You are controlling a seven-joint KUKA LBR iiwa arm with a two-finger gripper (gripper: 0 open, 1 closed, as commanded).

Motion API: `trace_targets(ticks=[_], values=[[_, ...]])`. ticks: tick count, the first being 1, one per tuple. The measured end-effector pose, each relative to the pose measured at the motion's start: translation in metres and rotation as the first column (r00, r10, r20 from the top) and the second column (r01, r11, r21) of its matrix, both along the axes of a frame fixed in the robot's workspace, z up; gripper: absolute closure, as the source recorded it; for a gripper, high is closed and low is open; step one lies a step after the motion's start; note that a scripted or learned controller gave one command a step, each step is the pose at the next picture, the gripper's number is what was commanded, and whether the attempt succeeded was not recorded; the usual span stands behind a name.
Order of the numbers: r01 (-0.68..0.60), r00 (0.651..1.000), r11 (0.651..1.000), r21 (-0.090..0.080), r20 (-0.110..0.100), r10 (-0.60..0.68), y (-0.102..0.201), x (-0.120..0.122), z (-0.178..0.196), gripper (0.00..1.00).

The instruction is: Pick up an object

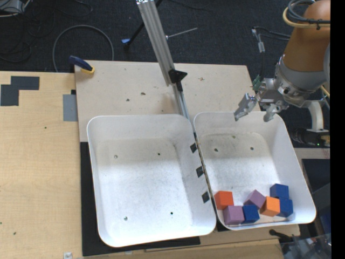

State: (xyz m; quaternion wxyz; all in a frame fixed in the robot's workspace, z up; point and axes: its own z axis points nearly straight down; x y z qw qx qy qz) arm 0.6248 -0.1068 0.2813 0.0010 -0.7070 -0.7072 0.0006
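Approach step: your gripper (257, 109) hovers at right bin (243, 144) far rim, fingers spread, nothing between them. Blocks (253, 205) cluster at 6 o'clock from it (near corner). Next: descend over one, perhaps outlying orange block (223, 199).

hand (256, 110) open above right bin (294, 155), blocks (253, 205)

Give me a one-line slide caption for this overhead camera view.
Open gripper poised above the right bin's far rim, with orange, purple and blue blocks clustered at its near edge.
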Motion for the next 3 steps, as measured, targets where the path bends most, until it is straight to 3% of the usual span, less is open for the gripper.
trace_targets(ticks=[1,2,3], values=[[0.005,1.0,1.0,-0.001,0.0,-0.005,-0.044,-0.058,0.023,0.0],[0.003,1.0,1.0,0.002,-0.008,-0.003,-0.047,-0.121,-0.026,0.0],[0.0,1.0,1.0,-0.004,0.009,0.0,-0.071,-0.138,0.167,0.0]])
